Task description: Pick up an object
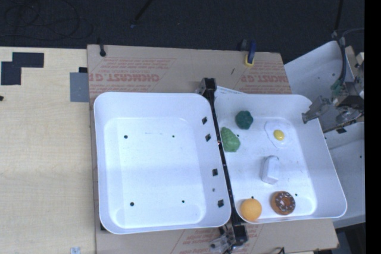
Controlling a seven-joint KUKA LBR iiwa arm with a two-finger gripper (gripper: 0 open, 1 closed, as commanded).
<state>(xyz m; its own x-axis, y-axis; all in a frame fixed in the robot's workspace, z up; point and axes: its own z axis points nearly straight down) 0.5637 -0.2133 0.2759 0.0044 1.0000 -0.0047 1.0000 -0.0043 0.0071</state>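
Two-finger metal gripper (326,110) at right white plastic bin (324,154) rim, finger state unclear, nothing held. Risk: snagging rim before reaching fried-egg toy (278,134).

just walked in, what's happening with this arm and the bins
The robot's claw sits at the right bin's far right rim, holding nothing visible. That bin holds a dark green lump, a light green lump, a fried egg toy, a white block, an orange ball and a chocolate doughnut.
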